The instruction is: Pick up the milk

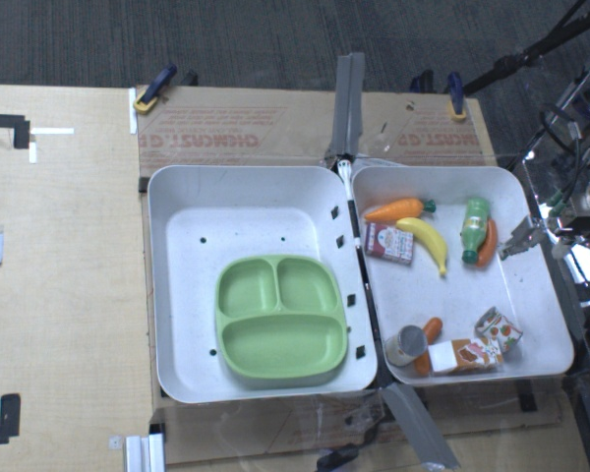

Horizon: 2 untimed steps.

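A wooden bench [59, 264] with two white bins, and the milk is not picked yet.

The left bin [177, 264] holds a green divided plate [280, 318]; the right bin [546, 293] holds the toy food. I take the small carton [498, 332] with the slanted top, near the bin's front right corner, to be the milk, though its print is too small to read. It lies tilted, just beside an orange box [467, 355], with a grey can [406, 344] further left. At the back lie a carrot [395, 208], a banana [428, 241], a red box [388, 243] and a green bottle [474, 226]. My gripper [524, 238] sits at the bin's right wall, well apart from the carton. My fingers look spread and hold nothing. The whole work is left: go over the carton, descend, clench, lift.
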### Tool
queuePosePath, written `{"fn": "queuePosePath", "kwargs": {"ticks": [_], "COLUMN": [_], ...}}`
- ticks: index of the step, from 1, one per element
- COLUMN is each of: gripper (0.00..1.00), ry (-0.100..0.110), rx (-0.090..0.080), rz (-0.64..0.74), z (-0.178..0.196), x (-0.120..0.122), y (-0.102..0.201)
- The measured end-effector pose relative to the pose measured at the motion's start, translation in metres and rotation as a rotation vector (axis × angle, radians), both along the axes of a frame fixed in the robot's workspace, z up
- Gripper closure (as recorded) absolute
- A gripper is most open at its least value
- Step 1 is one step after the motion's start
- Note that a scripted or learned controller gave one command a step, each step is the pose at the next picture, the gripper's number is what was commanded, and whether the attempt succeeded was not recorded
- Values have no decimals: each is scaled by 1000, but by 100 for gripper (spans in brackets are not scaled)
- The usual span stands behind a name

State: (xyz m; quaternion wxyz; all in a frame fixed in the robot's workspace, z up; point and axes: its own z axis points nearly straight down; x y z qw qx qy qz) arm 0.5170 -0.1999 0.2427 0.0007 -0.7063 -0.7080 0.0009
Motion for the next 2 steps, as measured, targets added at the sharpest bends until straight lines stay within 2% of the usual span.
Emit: {"fn": "queuePosePath", "kwargs": {"ticks": [1,2], "gripper": [0,0], "ry": [-3,-3], "rx": [0,0], "rz": [108,107], "z": [-141,-141], "x": [-37,-37], "y": [-11,-12]}}
